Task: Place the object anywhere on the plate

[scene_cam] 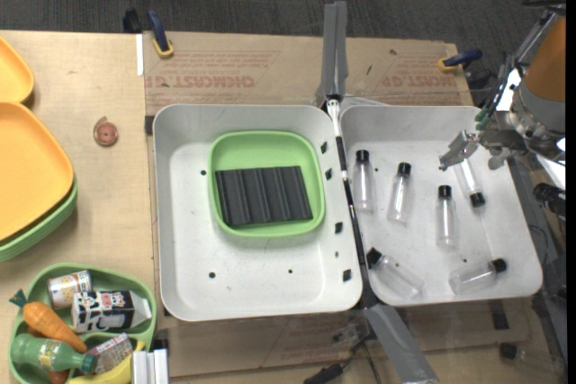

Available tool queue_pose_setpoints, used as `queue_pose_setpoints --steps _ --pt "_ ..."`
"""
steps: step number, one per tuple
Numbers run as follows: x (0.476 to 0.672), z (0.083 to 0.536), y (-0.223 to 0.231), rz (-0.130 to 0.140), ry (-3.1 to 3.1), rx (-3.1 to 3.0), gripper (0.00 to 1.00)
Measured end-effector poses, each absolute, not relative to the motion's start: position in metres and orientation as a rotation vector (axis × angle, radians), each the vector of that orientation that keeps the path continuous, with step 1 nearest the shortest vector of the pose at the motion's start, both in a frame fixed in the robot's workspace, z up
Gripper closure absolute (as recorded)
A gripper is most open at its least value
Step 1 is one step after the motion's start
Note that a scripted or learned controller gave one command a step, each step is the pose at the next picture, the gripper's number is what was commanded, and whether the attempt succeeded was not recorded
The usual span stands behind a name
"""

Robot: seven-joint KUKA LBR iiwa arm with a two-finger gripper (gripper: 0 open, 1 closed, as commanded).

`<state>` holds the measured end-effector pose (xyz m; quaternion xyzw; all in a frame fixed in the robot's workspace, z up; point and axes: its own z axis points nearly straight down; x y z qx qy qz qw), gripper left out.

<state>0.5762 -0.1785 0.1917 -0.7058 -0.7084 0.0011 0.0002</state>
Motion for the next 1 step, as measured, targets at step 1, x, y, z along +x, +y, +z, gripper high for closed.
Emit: queue_pose_setpoints --steps 1 --pt "0.5719 0.1907 -0.0877 0.005 -2.201 -2.238 0.00"
